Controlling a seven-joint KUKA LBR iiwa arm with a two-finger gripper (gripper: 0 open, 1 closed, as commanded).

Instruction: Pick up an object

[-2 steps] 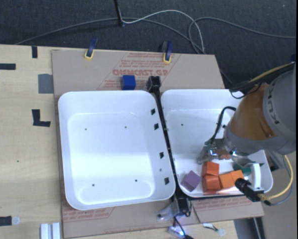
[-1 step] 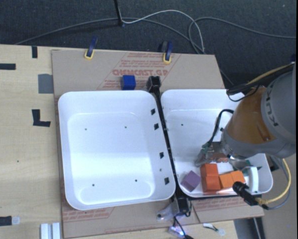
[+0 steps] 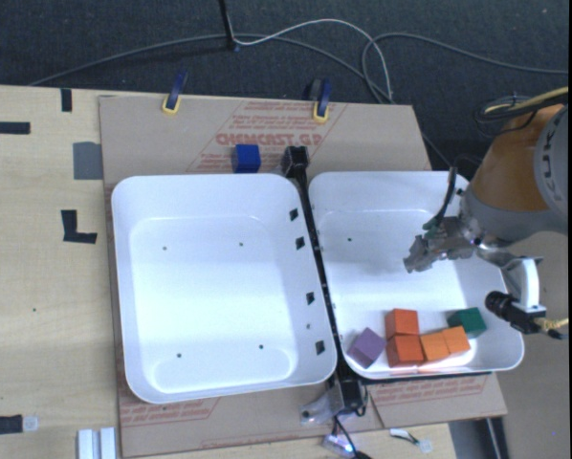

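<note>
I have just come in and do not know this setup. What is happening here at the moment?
A grey and orange arm reaches in from the right, with its gripper above the right bin. It holds nothing that can be seen. The blocks lie together near the front edge of that bin: a purple one, three orange ones and a green one. The gripper is apart from them, further back. A blue block sits outside, behind the left bin.
</note>
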